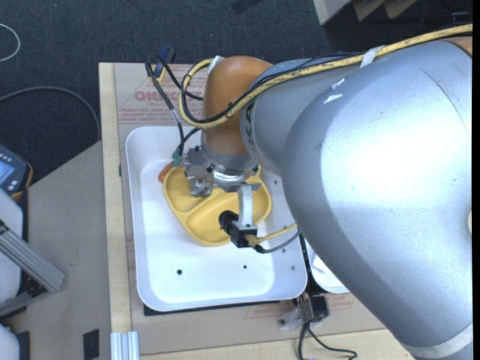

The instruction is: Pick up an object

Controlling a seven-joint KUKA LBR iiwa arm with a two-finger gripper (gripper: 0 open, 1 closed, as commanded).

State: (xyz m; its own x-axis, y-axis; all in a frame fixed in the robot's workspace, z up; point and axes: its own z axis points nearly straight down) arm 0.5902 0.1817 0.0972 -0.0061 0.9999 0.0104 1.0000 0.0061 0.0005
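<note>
Your grey arm (375, 171) fills the right side of the camera view, its big rounded body reaching across from the right and covering most of the right-hand bin (324, 274), of which you see just a white sliver at the arm's lower edge. Under it lies the counter (120, 276), tan and bearing the left-hand white bin (157, 276), whose floor shows a few small dark dots. The orange band (225, 96) of the wrist sits over the top of that bin, wrapped by yellow and black cables (180, 88). In the bin's upper middle you have a yellow bowl-like object (196, 223), with a small orange bit (162, 175) at its upper left edge. The tool (202, 180) points down right onto the yellow object; you cannot tell how it is set
</note>
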